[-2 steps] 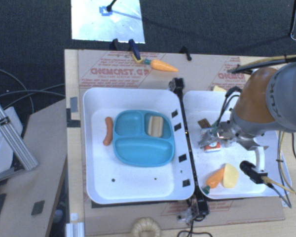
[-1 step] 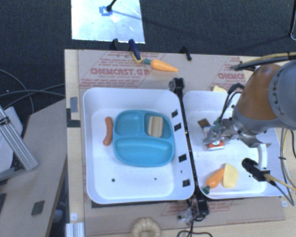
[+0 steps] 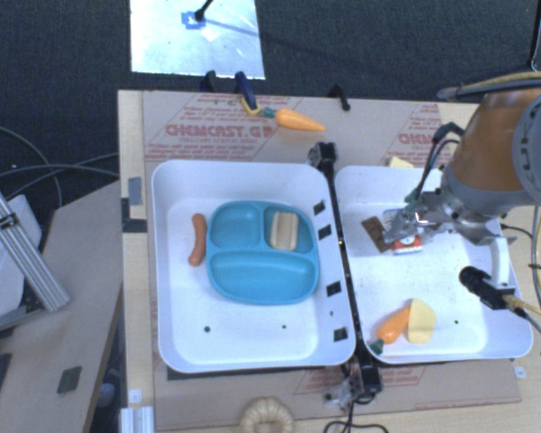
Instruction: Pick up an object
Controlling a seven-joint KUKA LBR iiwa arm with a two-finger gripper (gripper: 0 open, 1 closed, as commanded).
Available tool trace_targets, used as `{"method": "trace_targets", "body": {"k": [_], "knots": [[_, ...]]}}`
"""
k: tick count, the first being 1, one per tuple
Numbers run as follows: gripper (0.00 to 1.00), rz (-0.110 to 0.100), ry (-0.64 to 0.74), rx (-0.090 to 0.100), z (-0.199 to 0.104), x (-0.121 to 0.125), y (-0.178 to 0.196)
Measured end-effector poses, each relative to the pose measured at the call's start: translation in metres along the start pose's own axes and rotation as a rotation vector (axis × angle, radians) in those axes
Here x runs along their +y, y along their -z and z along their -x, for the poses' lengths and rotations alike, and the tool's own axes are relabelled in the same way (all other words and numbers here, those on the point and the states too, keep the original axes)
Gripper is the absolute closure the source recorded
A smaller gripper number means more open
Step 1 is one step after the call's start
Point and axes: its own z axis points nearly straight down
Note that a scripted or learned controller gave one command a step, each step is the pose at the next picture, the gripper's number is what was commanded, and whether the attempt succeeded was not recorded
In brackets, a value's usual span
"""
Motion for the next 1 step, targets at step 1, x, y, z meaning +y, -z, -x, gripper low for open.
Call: {"method": "trace_targets", "body": {"k": [1], "knots": [[1.0, 0.001, 0.0, 0.0, 0.0033, 0.0008, 0.0643]]}}
